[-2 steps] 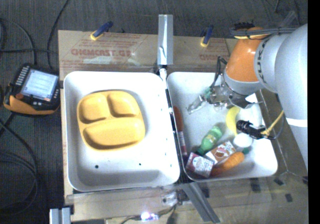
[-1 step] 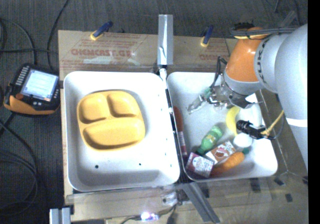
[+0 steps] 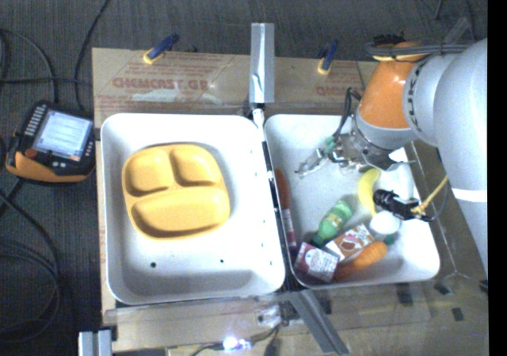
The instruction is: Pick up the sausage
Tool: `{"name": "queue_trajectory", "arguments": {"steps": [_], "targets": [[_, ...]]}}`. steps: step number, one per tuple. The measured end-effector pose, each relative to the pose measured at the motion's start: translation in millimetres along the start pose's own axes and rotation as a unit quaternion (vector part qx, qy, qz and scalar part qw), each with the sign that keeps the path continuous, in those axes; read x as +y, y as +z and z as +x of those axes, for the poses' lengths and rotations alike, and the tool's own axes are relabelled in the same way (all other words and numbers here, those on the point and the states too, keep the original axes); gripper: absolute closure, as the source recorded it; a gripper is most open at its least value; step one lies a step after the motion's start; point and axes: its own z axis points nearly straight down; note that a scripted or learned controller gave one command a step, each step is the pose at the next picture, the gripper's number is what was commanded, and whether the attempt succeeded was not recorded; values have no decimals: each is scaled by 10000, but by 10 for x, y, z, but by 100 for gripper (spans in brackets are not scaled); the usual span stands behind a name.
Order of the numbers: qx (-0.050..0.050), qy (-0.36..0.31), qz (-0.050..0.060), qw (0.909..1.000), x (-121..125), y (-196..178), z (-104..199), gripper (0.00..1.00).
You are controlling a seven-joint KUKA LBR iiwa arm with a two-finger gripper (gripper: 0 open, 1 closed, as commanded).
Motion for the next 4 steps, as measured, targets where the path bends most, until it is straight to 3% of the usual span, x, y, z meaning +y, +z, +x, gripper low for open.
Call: {"name": "queue_trajectory", "arguments": {"steps": [1,2,3,4], "targets": [[-18,-1572,0,9876,-8,0,-334,0],[-14,-886,0,9961,16,-6,262,0],[-16,-1150,1,9934,277,5,255,0],[-11,-980,-22,9952,180,1,260,0]]}}
